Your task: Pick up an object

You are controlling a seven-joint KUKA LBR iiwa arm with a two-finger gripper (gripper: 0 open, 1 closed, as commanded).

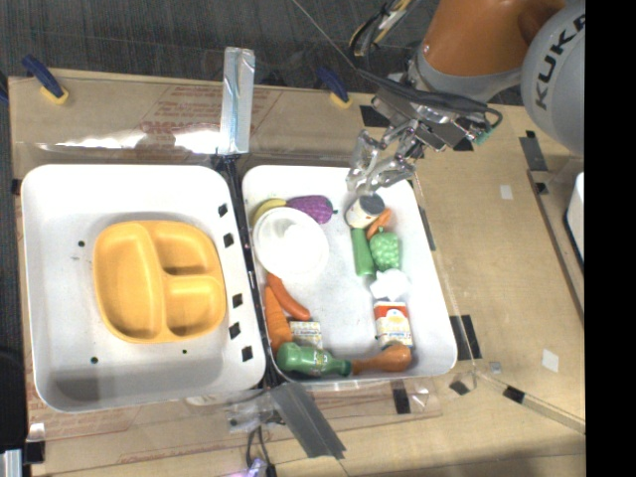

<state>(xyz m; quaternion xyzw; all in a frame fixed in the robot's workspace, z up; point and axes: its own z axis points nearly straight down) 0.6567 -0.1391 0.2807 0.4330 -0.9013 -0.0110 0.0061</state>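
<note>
My gripper (376, 177) hangs over the far right corner of the right bin (437, 296), its metal fingers (359, 178) apart with nothing between them. Just below it lie a small grey-white round piece (367, 207), an orange piece (379, 223), a green stick-shaped toy (360, 249) and a knobbly green toy (387, 251). Further along the bin's right side is a white-capped bottle with an orange label (393, 314). A white bowl (290, 242), a purple toy (311, 208), a carrot (278, 306) and a green bottle (310, 361) fill the left and near side.
The left bin (50, 217) holds a yellow divided tray (164, 278). A taped silver strip (237, 97) stands at the back between the bins. The brown bench (517, 296) lies to the right, where the arm's orange band (477, 23) reaches in.
</note>
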